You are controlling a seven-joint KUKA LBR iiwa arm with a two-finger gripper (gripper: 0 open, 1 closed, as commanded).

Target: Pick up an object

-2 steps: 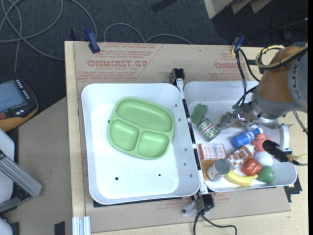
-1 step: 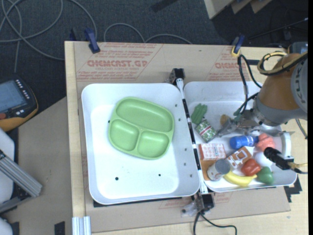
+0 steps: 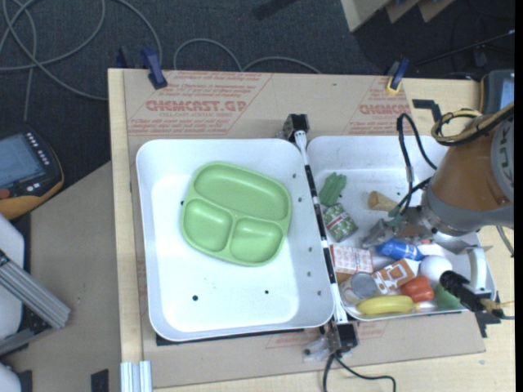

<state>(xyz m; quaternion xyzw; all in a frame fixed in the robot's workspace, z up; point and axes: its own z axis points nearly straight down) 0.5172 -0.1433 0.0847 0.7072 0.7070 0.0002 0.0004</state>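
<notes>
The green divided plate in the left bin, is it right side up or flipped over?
Right side up: the green divided plate shows three hollow compartments facing the camera, lying flat in the left bin.

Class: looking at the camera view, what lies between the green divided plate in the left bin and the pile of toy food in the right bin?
In the camera view, the adjoining bin rims lie between the green divided plate and the toy food.

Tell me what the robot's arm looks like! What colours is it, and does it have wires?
The arm is fat and round. It has a wide orange-brown band, with a grey ring just under that. Black cables loop along its side, and one yellowish cable curls near the top. Lower down sits the gripper, made of darker grey metal parts.
</notes>
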